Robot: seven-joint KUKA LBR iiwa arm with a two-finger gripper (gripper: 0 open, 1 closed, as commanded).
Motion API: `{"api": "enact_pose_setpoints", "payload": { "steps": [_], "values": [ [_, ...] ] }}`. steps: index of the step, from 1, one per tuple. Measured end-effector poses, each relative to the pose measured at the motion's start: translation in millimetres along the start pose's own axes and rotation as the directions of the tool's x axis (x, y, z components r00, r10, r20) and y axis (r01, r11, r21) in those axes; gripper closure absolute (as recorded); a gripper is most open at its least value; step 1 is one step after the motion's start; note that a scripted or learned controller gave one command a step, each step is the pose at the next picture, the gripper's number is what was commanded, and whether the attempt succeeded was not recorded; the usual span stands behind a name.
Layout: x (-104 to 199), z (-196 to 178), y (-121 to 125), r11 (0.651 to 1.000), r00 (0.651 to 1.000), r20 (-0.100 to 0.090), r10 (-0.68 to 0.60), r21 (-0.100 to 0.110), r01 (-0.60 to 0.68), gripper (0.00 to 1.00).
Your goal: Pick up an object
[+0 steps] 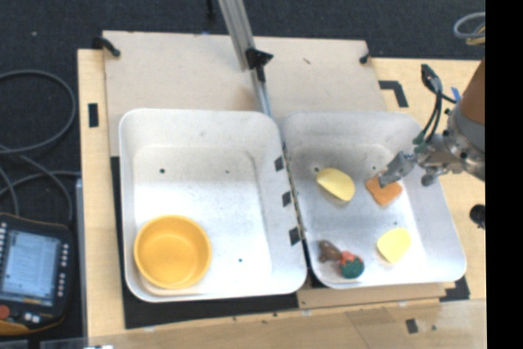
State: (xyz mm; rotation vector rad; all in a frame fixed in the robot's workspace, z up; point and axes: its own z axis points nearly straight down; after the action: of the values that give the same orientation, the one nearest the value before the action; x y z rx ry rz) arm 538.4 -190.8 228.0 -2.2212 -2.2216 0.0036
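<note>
Orange is your target by the look of it: the gripper point(398, 169) sits low in the right bin point(433, 245), right at the upper edge of the orange piece point(384, 192), which lies toward that bin's right wall, about midway along it. I cannot tell from this slanted view how the tool is set, nor whether it has the piece at all, so you should treat the grasp as unproven. My read is that you are in the approach-and-grasp step, with the lift still to come. What the next move calls for, I judge, is a sure hold across the orange piece and then a straight rise clear of the rim. Watch your edges: the right wall of the bin is close beside the wrist, so room on that side is thin. Toward the middle of the bin you have more freedom, with the pale yellow piece point(336, 184) just beside the orange one on its left. The second yellow piece point(394, 244) lies nearer the bin's front right corner, and the small brown and green-red clutter point(341, 258) hugs the front edge, both well out of the way. Across the divide, the left bin point(196, 151) carries a yellow bowl point(172, 251) in its front left corner.
</note>
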Motion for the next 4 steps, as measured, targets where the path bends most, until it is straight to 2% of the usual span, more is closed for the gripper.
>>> {"api": "enact_pose_setpoints", "payload": {
  "steps": [2,3,4],
  "values": [
    [-7,103,-17,1.0,1.0,-0.001,0.001,0.003,-0.001,0.0],
    [-8,88,-14,1.0,1.0,0.0,0.004,-0.007,-0.004,1.0],
    [-5,31,-3,1.0,1.0,0.001,-0.004,-0.009,0.004,1.0]
  ]
}}
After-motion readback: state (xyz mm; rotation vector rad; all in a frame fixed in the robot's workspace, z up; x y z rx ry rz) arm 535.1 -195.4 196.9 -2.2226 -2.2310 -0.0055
